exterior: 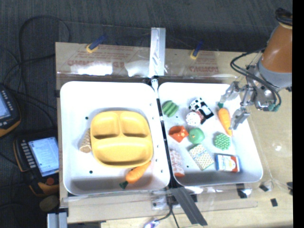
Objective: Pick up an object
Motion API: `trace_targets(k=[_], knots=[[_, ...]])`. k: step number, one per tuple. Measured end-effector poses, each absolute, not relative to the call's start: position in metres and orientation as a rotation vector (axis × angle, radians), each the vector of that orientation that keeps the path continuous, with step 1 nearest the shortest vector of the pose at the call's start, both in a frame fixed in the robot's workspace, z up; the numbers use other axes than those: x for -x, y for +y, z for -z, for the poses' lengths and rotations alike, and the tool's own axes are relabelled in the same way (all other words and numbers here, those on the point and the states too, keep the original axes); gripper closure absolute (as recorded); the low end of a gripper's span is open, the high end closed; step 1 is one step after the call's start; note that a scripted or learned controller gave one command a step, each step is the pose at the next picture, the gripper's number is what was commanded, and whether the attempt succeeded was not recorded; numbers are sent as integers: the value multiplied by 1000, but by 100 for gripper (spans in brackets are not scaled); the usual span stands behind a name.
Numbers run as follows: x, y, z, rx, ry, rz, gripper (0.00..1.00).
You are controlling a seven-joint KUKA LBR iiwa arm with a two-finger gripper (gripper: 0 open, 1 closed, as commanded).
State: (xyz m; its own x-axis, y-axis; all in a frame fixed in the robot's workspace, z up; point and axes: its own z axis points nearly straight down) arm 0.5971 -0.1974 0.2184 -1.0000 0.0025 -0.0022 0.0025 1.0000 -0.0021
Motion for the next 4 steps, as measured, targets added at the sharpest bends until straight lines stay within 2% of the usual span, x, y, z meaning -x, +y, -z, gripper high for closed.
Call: trace_targets(k=[1,2,3,4], knots=[[-617,-213,-89,78,3130,10,0],[-629,-190,-89,179,3126,10,0],[-600,-194,-90,212,3124,9,0],[-653,-180,-89,329,3113,8,0]])
